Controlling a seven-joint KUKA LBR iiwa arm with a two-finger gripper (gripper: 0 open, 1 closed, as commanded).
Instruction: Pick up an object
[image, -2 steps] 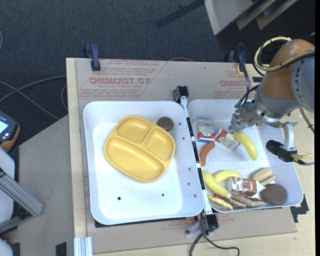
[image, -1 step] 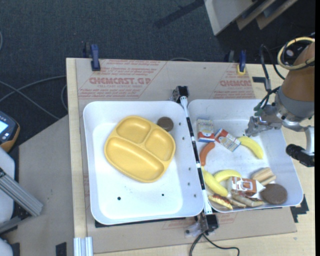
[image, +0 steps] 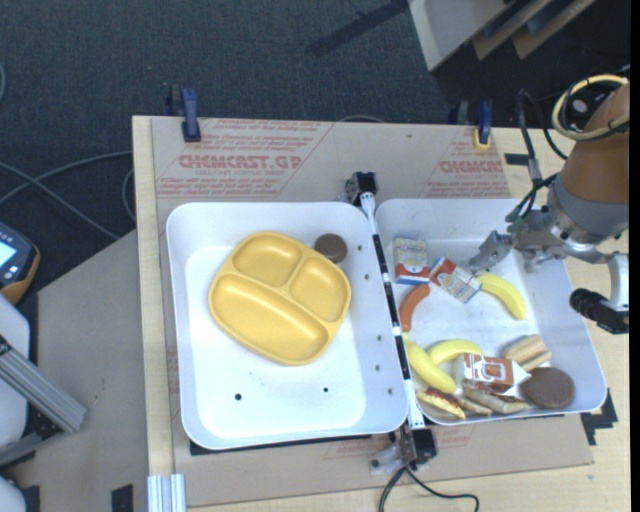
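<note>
1. Camera view, layout: two white bins sit side by side on the tabletop (image: 150, 300). The left bin (image: 200, 400) carries a yellow divided plate (image: 280, 297) with a brown disc (image: 330, 247) touching the plate's far right edge.
2. Camera view, landmark: the right bin (image: 590, 390) is the reference for all places below. It holds the candidate things for the pick.
3. Camera view, contents: a small banana (image: 503, 295) lies near the bin's centre. A silvery packet (image: 458, 287) lies just beside it, on the side towards the bin divider. A red and white packet (image: 411, 262) lies at the bin's far left. A larger banana (image: 440, 360), a small carton (image: 488, 372), a brown cookie (image: 549, 388) and a sandwich-like piece (image: 445, 404) crowd the bin's near end.
4. Camera view, gripper (image: 492, 252): it hangs over the far middle of the bin, just above the silvery packet and small banana. Whether the jaws are apart or together cannot be told; nothing is seen between them.
5. Risk, judged: the packet and small banana lie close together, so a descent here could catch both, or push one aside and close on nothing.
6. Risk, judged: the packet is flat and probably slippery, so it could slip out on lifting.
</note>
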